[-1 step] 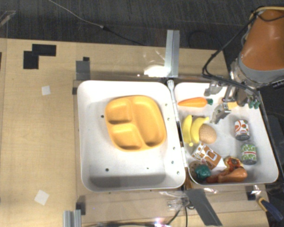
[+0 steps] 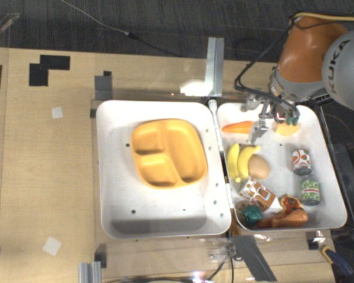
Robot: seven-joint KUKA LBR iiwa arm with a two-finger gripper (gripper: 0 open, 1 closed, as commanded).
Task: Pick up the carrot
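The two white bins (image 2: 106, 158) look like smooth, slightly glossy plastic, as does the yellow divided tray (image 2: 165, 152). The surface (image 2: 41, 175) is pale matt wood. The gripper (image 2: 261, 125) shows bare shiny metal, and the carrot (image 2: 238, 127) a smooth orange skin.

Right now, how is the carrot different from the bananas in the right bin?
The carrot is orange and tapered; the bananas are yellow and curved. The carrot lies across the right bin near its far edge, while the bananas run lengthwise, nearer the camera. The carrot is one piece; the bananas are a bunch, with a brownish round item touching them. Both lie flat beside the bin's left wall.
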